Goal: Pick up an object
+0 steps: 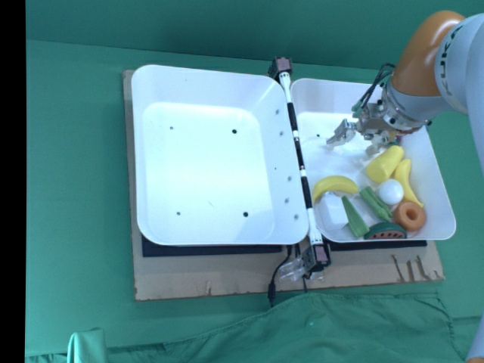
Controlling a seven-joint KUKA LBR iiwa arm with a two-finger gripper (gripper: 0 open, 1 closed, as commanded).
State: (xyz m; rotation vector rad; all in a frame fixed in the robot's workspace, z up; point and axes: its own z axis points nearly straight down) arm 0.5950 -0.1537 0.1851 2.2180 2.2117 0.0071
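While the arm [435, 59] reaches in from the upper right of the frame, its gripper [355, 134] hangs over the upper part of the right bin [318, 100] with the jaws spread wide and nothing between them. Toy foods crowd that bin's lower right: a banana [334, 186], a white ball [391, 191], an orange ring [411, 215] and a watermelon slice [384, 233]. The left bin [208, 165] sits at frame centre.

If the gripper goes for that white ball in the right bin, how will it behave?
The white ball looks smooth and round, so it will probably roll or squirt away if the fingers close off-centre. It sits wedged among the yellow piece, a green piece and the orange ring, which may stop it rolling but crowd the gripper. It seems light.
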